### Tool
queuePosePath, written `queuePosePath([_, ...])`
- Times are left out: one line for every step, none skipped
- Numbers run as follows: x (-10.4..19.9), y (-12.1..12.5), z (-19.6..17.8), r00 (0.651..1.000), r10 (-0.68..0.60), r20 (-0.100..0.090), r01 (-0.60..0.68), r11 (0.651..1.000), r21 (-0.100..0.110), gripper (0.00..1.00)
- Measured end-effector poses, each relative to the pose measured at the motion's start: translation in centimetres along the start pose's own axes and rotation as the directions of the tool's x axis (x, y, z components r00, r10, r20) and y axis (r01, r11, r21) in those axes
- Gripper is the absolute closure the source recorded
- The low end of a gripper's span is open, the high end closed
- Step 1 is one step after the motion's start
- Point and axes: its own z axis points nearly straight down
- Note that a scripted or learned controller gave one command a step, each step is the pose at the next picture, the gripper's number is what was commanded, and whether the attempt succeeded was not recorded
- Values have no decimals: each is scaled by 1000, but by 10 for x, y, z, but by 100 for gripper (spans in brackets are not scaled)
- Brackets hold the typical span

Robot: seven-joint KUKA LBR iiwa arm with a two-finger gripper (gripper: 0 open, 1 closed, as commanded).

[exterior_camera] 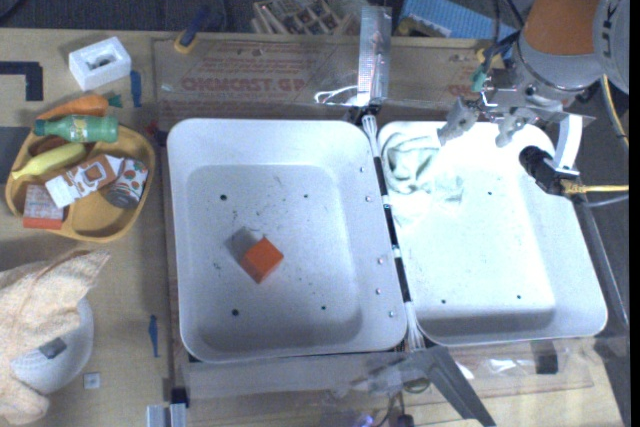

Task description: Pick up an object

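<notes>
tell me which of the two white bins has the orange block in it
The left bin. The orange block lies on its floor, a bit left of middle. The right bin holds a crumpled pale cloth near its far-left corner instead.

I see two bins, the left bin (pixel 275 150) and the right bin (pixel 500 255), of smooth white plastic with a soft sheen. The orange block (pixel 264 259) looks matt. The tabletop (pixel 160 205) reads as pale wood, the cloth (pixel 45 300) as rough fabric.

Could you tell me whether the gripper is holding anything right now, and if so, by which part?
Nothing is held: the gripper hangs open over the right bin.
</notes>
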Motion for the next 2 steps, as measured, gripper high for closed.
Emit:
queuePosePath([-6, 20, 122, 999, -49, 2, 49, 999, -8, 0])
queuePosePath([-97, 9, 60, 988, 155, 3, -155, 988, -6, 0])
